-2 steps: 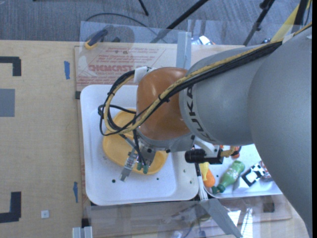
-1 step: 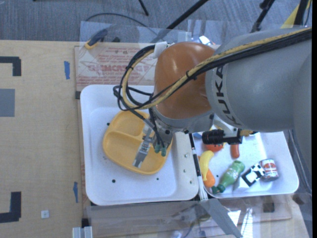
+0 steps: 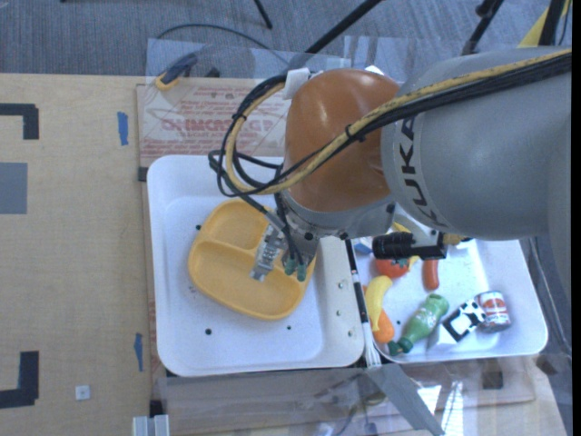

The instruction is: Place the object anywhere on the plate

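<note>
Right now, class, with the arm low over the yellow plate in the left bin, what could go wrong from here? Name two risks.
1. The hand sits over the right side of the yellow plate, near its rim. Anything let go there might land on the edge and slide off into the left bin.
2. The plate looks light and lies loose. A hand pushed lower could tip or shove it.

Grey arm point(image 3: 490, 143), orange band, yellow-black cables point(image 3: 272, 107)
</note>
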